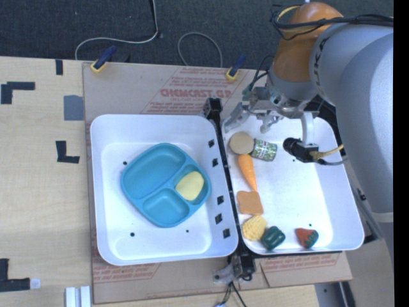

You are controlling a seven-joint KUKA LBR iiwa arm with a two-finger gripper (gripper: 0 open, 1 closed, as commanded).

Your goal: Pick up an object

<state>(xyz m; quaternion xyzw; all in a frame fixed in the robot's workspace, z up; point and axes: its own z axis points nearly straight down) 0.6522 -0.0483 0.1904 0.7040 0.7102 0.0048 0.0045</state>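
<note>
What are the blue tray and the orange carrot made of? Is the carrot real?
The blue tray looks like molded plastic: even color, smooth rounded compartments, soft sheen. The carrot is probably a plastic toy, not real: flat uniform orange, smooth surface, though it is too small to be sure.

The bench (38, 171) is pale wood with dark marks. On it lies a brown board (185, 91) (red lettering, clamped at its far edge), carrying two white bins: left bin (102, 190), right bin (332, 216).
</note>
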